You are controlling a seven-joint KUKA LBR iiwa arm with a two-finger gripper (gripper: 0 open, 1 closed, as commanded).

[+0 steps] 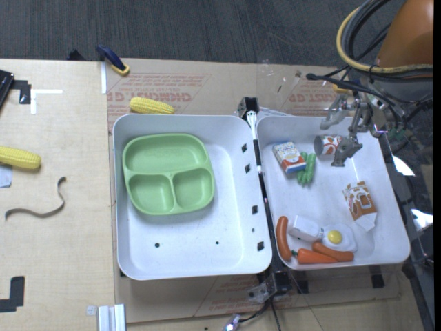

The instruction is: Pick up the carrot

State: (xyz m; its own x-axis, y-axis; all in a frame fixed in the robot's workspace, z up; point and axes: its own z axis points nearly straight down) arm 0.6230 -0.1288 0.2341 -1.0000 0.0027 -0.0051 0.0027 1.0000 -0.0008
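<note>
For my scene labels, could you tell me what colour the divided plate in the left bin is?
Light green; the divided plate shows clearly in the camera view.

I see the carrot (pixel 315 256) hemmed in: sausage (pixel 282 238) left, fried egg (pixel 335 238) above, bin wall (pixel 344 264) just below. Open floor lies mid-bin, toward the waffle (pixel 360 200).

Red printed lettering runs across the cardboard sheet (pixel 165 87) above the bins, upper middle of the frame, upside down and too faint to read. The small carton (pixel 290 156) bears unreadable print.
</note>
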